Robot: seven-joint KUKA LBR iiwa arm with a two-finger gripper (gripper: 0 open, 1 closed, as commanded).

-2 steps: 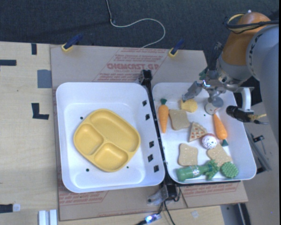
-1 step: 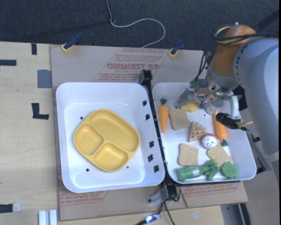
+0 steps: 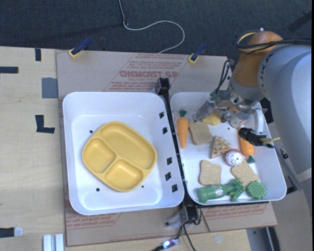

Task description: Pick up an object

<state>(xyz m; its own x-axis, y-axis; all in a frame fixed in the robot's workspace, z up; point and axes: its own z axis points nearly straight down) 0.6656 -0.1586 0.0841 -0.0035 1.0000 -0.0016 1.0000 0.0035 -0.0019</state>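
Since the task is just "grab something", the likeliest candidate is looking like the yellow toy piece [image 3: 213, 119] sitting at the far end of the right bin [image 3: 280, 182], because the hand [image 3: 223, 110] is hanging right over it. It's lying flat on the bin floor, just beside a slice of toy bread [image 3: 200, 134]. I honestly cannot tell how far the hand is open or whether it's got anything, since the wrist is blocking the view from above.

Moving outward, the rest of the toy food is crowding the same bin: an orange carrot [image 3: 182, 131] along the left wall, a triangular cracker-looking wedge [image 3: 219, 147], a second carrot [image 3: 246, 144] on the right, two more bread slices [image 3: 209, 172], a round white-and-red thing [image 3: 234, 158] and green veg [image 3: 220, 192] at the near end. My guess is everything's dumped there so the arm is always having something in reach.

The left bin [image 3: 73, 114] is holding a yellow divided plate [image 3: 119, 156]. Both bins are resting on cardboard [image 3: 141, 75] on the worktop [image 3: 21, 156].
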